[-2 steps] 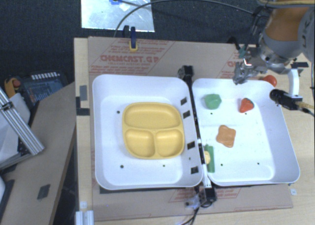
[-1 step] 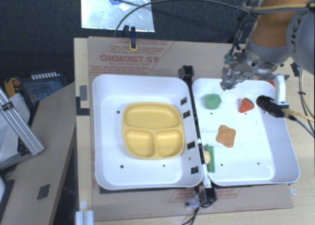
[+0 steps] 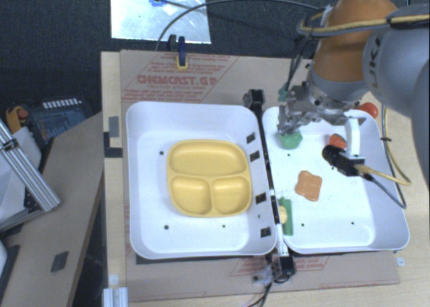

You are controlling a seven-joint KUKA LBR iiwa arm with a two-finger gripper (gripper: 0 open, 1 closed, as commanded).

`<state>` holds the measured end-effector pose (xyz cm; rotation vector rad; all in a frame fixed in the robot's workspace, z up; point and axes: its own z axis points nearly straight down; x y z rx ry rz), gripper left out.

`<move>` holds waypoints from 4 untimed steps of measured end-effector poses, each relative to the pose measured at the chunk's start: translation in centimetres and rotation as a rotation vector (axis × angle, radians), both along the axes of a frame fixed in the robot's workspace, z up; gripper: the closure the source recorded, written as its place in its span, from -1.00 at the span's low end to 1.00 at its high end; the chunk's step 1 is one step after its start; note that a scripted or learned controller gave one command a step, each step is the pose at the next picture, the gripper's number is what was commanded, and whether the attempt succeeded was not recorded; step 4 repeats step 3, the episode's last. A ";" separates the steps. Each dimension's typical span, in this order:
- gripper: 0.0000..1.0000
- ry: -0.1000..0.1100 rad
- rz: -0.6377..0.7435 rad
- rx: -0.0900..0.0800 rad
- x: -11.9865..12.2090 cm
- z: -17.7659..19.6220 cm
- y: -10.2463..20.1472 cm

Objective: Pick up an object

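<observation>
My gripper (image 3: 290, 126) is low over the far left part of the right bin (image 3: 349, 232). Right beneath its tip a small round green object (image 3: 291, 141) rests on the bin floor, its upper part hidden by the gripper. An orange, toast-like piece (image 3: 309, 185) lies in the middle of the same bin. A small orange-red object (image 3: 336, 141) sits to the right of the green one. A red object (image 3: 368, 108) peeks out from behind the arm at the bin's far right.
The left bin (image 3: 144, 164) holds a yellow divided plate (image 3: 207, 177). A thin green and yellow item (image 3: 284, 215) lies against the right bin's left wall near the front. The grey and orange arm (image 3: 356, 37) covers the right bin's far side.
</observation>
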<state>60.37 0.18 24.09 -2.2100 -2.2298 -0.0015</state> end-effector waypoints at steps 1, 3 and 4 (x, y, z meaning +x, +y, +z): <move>1.00 -0.001 0.000 0.000 -2.2 0.3 4.5; 1.00 0.000 -0.001 -0.001 -6.8 -0.9 10.9; 1.00 0.000 -0.001 -0.001 -6.8 -0.9 10.9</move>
